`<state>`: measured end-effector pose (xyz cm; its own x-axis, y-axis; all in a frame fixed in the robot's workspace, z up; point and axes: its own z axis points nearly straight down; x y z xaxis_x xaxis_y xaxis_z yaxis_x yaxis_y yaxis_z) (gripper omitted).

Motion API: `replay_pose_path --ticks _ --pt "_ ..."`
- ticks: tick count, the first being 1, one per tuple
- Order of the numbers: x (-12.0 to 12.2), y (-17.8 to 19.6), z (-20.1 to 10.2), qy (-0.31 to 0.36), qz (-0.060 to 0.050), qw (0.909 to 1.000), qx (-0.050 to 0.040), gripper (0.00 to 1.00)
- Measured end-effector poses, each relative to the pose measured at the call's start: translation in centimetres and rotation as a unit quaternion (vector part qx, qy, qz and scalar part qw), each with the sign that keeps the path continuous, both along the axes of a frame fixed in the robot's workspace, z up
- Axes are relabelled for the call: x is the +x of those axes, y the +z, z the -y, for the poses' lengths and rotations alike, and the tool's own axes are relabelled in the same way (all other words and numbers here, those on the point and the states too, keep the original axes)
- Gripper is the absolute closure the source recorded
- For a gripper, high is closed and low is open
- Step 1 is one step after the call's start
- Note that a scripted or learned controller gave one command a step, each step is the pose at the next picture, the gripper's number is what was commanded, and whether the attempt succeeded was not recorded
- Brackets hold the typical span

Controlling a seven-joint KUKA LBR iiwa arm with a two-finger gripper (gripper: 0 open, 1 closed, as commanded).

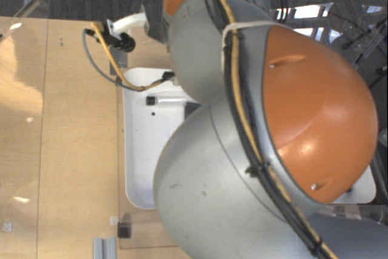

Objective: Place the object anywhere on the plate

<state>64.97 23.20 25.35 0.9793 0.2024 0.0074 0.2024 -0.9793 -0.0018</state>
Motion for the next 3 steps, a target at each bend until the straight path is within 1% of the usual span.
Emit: replay_pose_path --ticks 1,2,3 --pt "-3.9 -15.7 -0.4 0.02 -0.002 0.9998 -0.0001 1.0" --pt "-1.0 -0.7 -0.1 0.212 -0.002 0.9772 -0.0021 1.0" --pt "-8.4 -10.4 -0.3 0.154 -0.004 0.988 -0.0022 1.0"
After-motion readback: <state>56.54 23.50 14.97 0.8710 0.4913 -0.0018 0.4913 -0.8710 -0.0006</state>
